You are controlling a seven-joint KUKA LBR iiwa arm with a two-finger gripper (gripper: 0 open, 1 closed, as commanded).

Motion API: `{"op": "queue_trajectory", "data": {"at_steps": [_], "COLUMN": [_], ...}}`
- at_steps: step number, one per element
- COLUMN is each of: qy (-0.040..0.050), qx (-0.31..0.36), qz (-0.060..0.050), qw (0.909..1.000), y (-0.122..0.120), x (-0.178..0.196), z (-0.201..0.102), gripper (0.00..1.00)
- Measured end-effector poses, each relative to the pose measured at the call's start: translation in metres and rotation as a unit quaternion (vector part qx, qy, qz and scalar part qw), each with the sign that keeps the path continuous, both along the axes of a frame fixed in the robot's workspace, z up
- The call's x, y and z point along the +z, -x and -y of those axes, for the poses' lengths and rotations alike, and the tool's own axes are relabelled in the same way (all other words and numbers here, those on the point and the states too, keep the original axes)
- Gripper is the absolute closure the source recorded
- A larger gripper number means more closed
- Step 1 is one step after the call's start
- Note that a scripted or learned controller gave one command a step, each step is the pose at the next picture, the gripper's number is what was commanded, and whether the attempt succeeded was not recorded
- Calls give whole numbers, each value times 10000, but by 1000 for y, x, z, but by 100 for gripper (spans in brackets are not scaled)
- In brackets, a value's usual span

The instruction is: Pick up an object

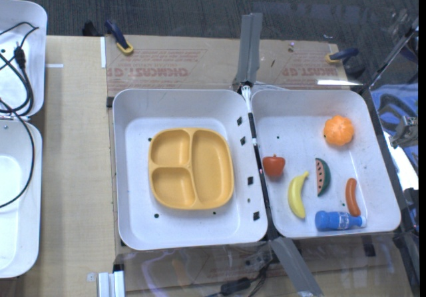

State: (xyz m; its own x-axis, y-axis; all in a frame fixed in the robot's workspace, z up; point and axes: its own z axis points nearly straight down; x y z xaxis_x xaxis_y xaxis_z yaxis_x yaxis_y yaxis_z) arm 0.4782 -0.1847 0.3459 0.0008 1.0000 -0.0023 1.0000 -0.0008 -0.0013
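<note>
The right bin [373, 156] holds several toy foods. An orange [338, 130] lies near its far right corner. A red tomato [273, 165] rests against the left wall. A yellow banana [297, 196] and a watermelon slice [323, 176] lie in the middle. A red sausage [352, 196] lies to their right, and a blue bottle [338, 220] lies on its side along the near wall. All of them rest apart from one another on the bin floor.
In the left bin [133, 156] sits a yellow three-compartment plate [191, 168]. A grey post [249, 49] rises behind the seam between the bins. Blue clamps [118, 37] hold cardboard at the back. White trays with black cables [16, 76] stand far left.
</note>
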Motion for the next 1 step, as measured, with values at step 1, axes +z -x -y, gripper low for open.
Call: {"op": "queue_trajectory", "data": {"at_steps": [1], "qy": [-9], "qx": [14], "qz": [-11], "qw": [10000], "y": [0], "x": [-83], "z": [-35], "gripper": [100]}}
